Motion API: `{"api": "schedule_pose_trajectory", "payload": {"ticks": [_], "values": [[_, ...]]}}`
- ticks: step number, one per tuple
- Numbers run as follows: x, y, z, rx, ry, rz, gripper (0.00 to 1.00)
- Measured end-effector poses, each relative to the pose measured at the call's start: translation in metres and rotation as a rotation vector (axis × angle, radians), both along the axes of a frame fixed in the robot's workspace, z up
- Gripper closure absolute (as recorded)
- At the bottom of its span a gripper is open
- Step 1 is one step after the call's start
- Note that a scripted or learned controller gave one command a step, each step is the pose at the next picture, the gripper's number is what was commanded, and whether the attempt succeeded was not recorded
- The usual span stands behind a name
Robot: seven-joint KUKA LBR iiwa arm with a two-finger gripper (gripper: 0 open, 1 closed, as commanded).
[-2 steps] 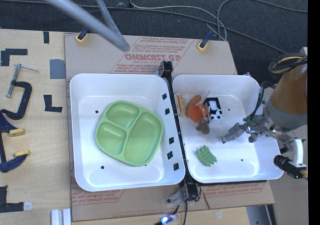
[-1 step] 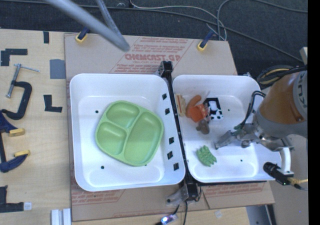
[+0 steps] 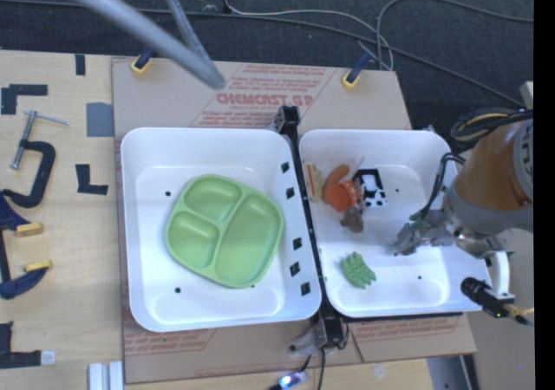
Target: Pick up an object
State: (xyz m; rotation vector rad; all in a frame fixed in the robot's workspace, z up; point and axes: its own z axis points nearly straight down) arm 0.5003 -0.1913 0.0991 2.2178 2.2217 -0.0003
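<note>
Reaching in from the right, the gripper (image 3: 408, 241) hangs low over the right bin (image 3: 431, 141), near that bin's right wall, with the grey arm and its orange band (image 3: 490, 167) rising behind it toward the edge of the view; whether it is open or closed I cannot tell, since its tip is a small dark blur against the white floor, and nothing can be made out in it. The objects to pick lie to its left in the same bin — a green ridged piece (image 3: 356, 269) near the front, apart from the gripper, and further back a cluster by the divider: an orange object (image 3: 340, 194), a small brown object (image 3: 352, 221) touching its lower side, a black-and-white item (image 3: 371, 187) just beside them on the right, and a thin tan strip (image 3: 313, 180) against the bin's left wall. The left bin (image 3: 143, 293) holds a green compartment plate (image 3: 225, 230), lying flat and slightly turned. Both bins sit side by side on a cardboard sheet (image 3: 269, 89) printed with red lettering and held by yellow clamps (image 3: 140, 61) at its back corners. Well off to the left on the bench — a black C-clamp (image 3: 33, 170)
</note>
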Motion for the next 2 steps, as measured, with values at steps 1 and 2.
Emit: {"api": "schedule_pose_trajectory", "payload": {"ticks": [1,2], "values": [[0.001,-0.005,0.043,0.001,-0.001,-0.001,1.0],[0.001,-0.011,0.105,-0.001,-0.004,0.0,1.0]]}}
